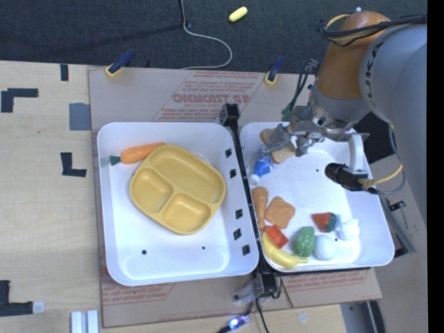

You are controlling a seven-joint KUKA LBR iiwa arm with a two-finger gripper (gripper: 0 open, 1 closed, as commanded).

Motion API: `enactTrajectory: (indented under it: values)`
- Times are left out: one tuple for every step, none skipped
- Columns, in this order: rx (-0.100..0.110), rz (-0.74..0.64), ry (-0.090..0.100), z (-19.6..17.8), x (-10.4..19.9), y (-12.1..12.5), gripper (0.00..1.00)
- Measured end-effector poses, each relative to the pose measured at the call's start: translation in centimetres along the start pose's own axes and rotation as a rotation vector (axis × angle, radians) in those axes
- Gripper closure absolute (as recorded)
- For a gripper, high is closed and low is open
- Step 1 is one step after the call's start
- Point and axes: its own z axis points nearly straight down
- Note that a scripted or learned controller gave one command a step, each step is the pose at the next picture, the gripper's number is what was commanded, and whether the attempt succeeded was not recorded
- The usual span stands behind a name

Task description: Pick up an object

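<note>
My gripper (pixel 286 139) hangs over the far left corner of the right bin (pixel 378 255). Just under and beside it lies a tan bread-like piece (pixel 272 148); whether the gripper touches it I cannot tell. A blue and white item (pixel 262 166) lies just in front of that. Nearer the front of this bin are a sausage (pixel 259 203), an orange toast slice (pixel 279 211), a red pepper piece (pixel 276 236), a banana (pixel 282 257), a broccoli (pixel 304 241), a white egg (pixel 325 248) and a strawberry (pixel 324 221).
The left bin (pixel 166 266) holds a yellow compartment tray (pixel 179 188) and a carrot (pixel 139 153) at its far left. A black divider (pixel 239 186) runs between the bins. A black part of the arm (pixel 345 175) hangs over the right bin's right side.
</note>
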Motion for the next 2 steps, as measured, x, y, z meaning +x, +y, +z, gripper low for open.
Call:
enactTrajectory:
  values:
    - [-0.003, -0.001, 0.002, -2.1, 0.1, -0.3, 1.0]
    - [-0.001, 0.001, 0.0, -1.2, -1.1, 0.3, 1.0]
